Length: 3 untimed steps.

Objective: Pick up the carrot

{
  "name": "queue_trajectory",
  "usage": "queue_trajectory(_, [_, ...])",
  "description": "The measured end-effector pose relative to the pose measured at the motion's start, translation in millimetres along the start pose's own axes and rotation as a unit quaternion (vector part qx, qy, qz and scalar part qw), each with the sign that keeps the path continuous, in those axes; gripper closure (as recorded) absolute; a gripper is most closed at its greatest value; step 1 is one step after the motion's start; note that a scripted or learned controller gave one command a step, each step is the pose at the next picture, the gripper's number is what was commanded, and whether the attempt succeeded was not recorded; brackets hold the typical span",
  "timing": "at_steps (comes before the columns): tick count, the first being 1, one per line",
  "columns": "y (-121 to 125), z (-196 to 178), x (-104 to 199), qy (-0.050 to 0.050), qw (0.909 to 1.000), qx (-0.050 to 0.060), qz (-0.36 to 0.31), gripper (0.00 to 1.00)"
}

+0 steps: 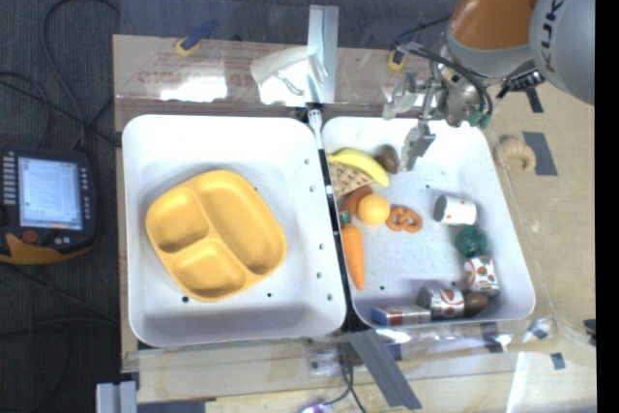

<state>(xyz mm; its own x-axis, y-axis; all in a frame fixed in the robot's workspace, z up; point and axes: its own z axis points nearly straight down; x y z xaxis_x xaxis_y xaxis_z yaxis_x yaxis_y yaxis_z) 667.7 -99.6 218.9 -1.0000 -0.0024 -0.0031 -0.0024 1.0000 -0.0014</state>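
From my remote station I saw the carrot (353,256) lying in the right bin (503,198), tight against its left wall at about nine o'clock of that bin, its thick end up toward twelve and its tip pointing down toward six. Just above it at twelve o'clock sat an orange ball-like fruit (373,210), and beside that, at three o'clock, a pretzel-shaped piece (404,220). A banana (360,163) lay higher up over a waffle-like piece (346,179). A small white cup (455,209) lay on its side toward the bin's right, with cans (455,297) grouped along the bottom edge at five o'clock.

The hand (416,148) hung over the bin's upper part, around twelve o'clock, well apart from the carrot. One finger reached down there; I could not tell whether the hand was released or clenched, and I saw nothing between its fingers.

The left bin (145,305) held a yellow divided plate (215,232). A pendant with a screen (45,203) lay on the floor off the surface (556,237) at nine o'clock.
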Motion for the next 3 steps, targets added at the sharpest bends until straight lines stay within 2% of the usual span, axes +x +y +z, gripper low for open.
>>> queue_trajectory(1, [35,36,51,0.002,0.9999,-0.001,0.013,0.00])
queue_trajectory(2, [6,117,107,0.003,0.9944,-0.001,-0.106,0.00])
queue_trajectory(3, [6,105,105,0.001,0.9943,0.001,-0.106,1.00])
